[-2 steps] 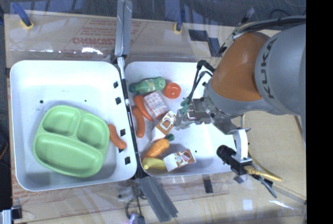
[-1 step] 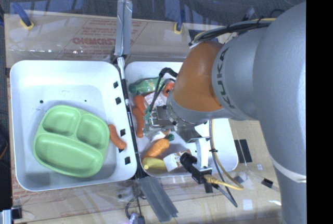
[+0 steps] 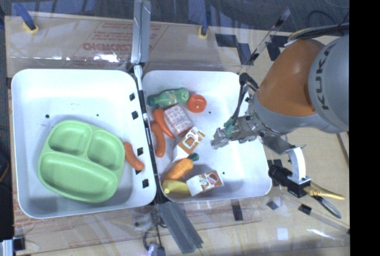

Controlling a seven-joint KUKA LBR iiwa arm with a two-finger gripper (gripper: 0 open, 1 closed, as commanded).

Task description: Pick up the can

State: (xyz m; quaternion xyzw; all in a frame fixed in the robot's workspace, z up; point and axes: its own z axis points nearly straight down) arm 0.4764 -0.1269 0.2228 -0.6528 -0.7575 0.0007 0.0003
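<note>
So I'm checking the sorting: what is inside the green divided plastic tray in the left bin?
Nothing lies in the green divided plastic tray; an orange carrot rests beside it. Beneath it stays hidden.

The grey arm point(image 3: 332, 85) carries large white letters, "KU", running down its side at the right of the view; the rest of the word is cut off. On the tabletop behind the left bin lies a clear sheet point(image 3: 107, 41) with faded red print, several lines of it, too washed out to read. The small cartons in the right bin, one red and white point(image 3: 177, 119), one orange and white point(image 3: 190, 141), and one by the near wall point(image 3: 205, 182), bear printed labels, but their lettering is too small to make out.
</note>
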